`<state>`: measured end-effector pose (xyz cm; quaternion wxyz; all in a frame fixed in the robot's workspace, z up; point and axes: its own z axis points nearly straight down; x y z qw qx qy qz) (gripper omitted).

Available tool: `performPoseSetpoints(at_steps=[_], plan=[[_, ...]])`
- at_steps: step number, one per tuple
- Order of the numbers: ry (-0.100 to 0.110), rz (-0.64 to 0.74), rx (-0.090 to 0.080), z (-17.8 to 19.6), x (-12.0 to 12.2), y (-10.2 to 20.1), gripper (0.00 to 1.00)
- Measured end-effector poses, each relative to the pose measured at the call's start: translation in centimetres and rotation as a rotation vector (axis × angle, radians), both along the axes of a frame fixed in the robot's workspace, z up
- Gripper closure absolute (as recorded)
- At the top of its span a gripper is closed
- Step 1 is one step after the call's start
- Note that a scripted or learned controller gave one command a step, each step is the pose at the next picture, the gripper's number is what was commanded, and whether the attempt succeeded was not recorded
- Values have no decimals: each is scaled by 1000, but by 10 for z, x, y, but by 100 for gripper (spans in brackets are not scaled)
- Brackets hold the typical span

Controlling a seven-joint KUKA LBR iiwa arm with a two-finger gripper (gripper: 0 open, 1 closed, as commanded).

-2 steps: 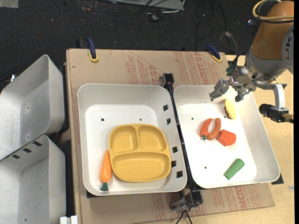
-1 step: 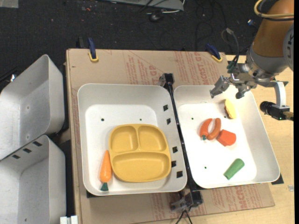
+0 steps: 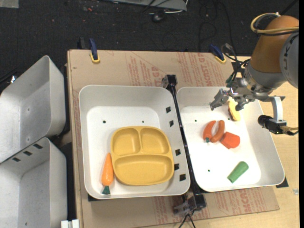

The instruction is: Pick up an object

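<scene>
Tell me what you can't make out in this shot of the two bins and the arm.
- Yellow object in the right bin: partly covered by the gripper in the camera view, so its shape and kind are unclear.
- Gripper fingers: too small and cluttered to tell whether they grip anything.
- Arm: cut off by the right edge.
- Carrot: its leafy end sits against the left bin's wall, too small to read.

Red print on the cardboard sheet [image 3: 142, 63] under the bins is illegible.
</scene>
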<state>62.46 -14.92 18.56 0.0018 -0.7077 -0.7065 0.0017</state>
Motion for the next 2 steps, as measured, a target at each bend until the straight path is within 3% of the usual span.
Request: performPoseSetpoints(at_steps=[2], plan=[[0,1,0,-96,3,-1,0]])
